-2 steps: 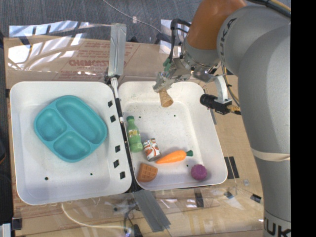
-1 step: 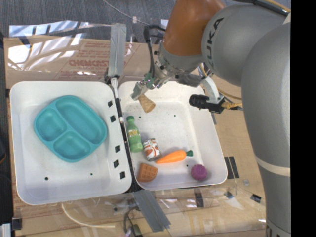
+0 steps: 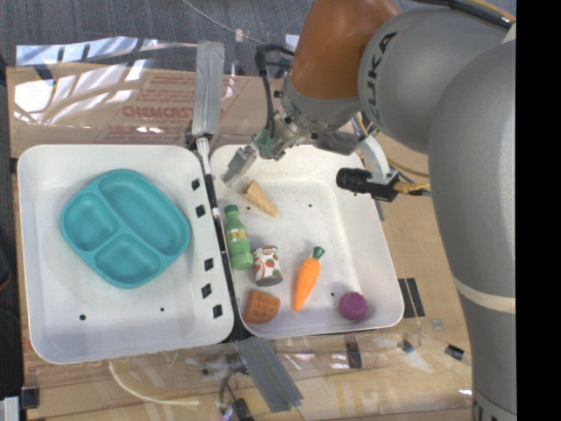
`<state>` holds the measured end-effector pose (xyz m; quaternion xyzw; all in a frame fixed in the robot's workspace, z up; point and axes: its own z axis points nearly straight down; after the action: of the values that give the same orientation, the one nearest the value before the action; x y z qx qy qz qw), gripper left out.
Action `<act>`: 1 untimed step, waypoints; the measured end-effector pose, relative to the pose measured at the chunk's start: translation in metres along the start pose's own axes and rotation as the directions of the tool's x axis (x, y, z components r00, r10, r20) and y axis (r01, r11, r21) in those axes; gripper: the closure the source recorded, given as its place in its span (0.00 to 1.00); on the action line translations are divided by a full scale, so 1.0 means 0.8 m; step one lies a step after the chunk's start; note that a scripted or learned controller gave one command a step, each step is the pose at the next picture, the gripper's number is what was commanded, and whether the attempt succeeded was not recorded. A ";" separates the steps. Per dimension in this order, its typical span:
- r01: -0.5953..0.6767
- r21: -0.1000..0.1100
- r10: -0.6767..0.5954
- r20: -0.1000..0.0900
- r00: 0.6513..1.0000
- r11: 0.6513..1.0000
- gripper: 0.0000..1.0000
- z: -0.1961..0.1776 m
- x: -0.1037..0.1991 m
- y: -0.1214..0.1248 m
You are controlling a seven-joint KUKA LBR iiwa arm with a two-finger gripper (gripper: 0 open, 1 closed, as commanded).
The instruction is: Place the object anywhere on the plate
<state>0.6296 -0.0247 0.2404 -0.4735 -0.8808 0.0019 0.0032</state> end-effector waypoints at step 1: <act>0.199 -0.009 -0.199 0.011 0.980 0.980 0.00 -0.203 -0.040 0.016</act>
<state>0.6589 -0.0448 0.4029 -0.3830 -0.9237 -0.0005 -0.0036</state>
